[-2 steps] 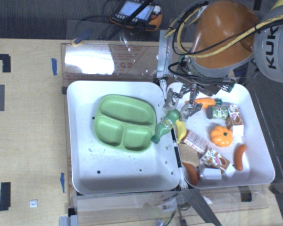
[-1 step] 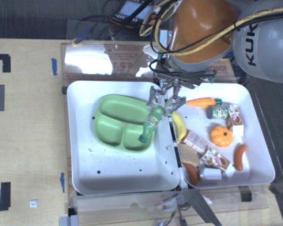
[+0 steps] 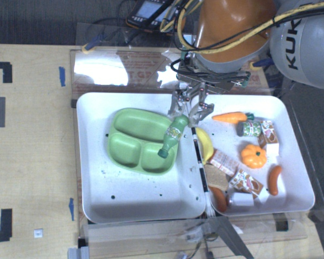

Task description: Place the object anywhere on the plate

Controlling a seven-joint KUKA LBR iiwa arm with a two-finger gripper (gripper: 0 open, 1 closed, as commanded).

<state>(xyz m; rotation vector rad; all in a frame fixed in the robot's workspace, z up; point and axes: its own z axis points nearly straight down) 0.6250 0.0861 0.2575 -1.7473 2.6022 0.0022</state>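
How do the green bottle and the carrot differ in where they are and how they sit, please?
The bottle hangs over the green plate in the left bin, its top end between the fingers of the gripper; the carrot lies loose in the right bin. The bottle is tilted, lower end down-left; the carrot lies almost level. The bottle is green, the carrot orange. Both are long and slim.
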